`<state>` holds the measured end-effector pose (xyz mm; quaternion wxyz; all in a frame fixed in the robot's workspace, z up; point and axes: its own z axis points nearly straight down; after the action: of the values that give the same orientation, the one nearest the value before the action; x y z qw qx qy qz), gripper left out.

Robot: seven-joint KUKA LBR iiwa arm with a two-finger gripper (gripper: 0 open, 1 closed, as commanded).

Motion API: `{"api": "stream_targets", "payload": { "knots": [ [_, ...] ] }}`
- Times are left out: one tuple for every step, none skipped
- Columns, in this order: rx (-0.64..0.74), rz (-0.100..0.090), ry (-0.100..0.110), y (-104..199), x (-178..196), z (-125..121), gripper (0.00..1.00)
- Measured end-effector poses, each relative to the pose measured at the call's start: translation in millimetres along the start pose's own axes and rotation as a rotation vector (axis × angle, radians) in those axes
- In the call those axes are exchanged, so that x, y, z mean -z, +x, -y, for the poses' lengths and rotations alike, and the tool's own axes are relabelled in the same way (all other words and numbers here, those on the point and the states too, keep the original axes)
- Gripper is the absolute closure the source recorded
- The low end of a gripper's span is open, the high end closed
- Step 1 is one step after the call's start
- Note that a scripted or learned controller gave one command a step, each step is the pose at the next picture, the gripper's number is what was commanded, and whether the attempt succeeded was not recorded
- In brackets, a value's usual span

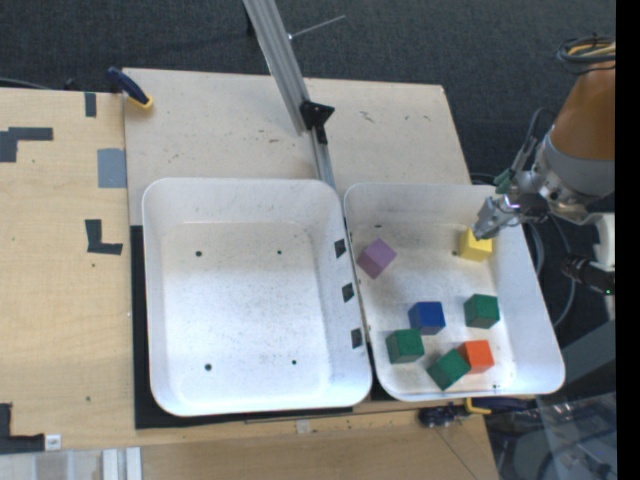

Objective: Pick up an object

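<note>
In the right bin (530, 298) lie several small blocks: a yellow block (476, 245) near the right wall, a purple block (376, 258) at the upper left, a blue block (427, 316) in the middle, a green block (481, 310) to its right, a green block (405, 345), another green block (449, 368) and an orange block (478, 354) at the front. My gripper (487, 225) comes in from the right, its tip right above the yellow block's upper edge, touching or nearly touching it.
The left bin (160, 268) stands beside the right one. A slanted metal rail (285, 63) runs from the top down to the gap between the bins. A blue and yellow tool (130, 88) lies on the bench at the back left.
</note>
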<state>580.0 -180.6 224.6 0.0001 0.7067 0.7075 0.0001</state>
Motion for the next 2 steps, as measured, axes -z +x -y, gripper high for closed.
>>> {"api": "stream_targets", "payload": {
  "knots": [
    [0.006,-0.002,0.0,57,7,-22,1.0],
    [0.006,-0.002,0.002,117,2,-27,1.0]
  ]
}}
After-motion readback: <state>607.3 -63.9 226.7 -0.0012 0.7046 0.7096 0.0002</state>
